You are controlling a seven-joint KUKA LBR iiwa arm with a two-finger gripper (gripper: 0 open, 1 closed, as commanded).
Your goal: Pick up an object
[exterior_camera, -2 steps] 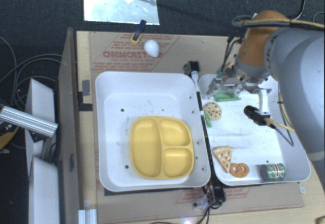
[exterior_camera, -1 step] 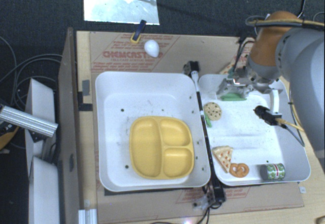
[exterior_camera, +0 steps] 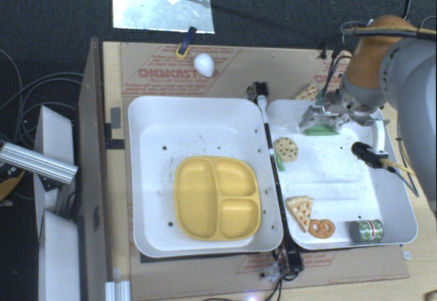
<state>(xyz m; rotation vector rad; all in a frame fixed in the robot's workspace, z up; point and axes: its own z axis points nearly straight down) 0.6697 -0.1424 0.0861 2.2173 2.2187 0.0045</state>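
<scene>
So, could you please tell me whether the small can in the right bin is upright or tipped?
Tipped: the can lies on its side, label showing.

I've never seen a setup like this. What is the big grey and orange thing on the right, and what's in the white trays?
It is a robot arm, seen by one camera fixed above the bench. Its claw hangs over the far end of the right bin, just above a green item. That bin also holds a cookie, a wedge-shaped snack, a pretzel and a small can. The left bin holds a yellow divided plate. Whether the claw grips anything is unclear.
</scene>
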